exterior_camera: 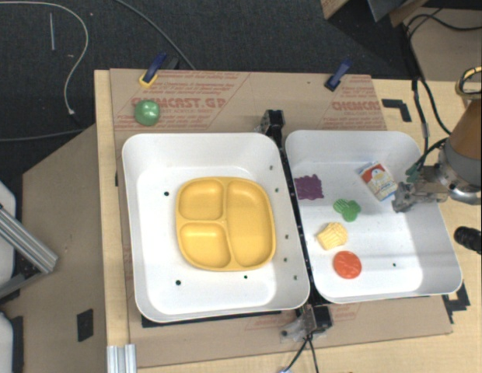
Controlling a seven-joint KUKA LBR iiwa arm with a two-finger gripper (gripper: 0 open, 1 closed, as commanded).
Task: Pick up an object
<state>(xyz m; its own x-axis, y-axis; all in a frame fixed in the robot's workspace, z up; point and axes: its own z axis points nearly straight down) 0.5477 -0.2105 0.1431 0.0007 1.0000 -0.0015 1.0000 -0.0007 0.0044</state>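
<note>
Nothing looks picked up yet: the gripper (402,199) hovers low over the right bin (427,278), its grip impossible to tell, just beside a small white carton (377,181) lying untouched on the bin floor.

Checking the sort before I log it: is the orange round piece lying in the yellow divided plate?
No, the orange round piece lies in the right bin, apart from the yellow divided plate.
</note>
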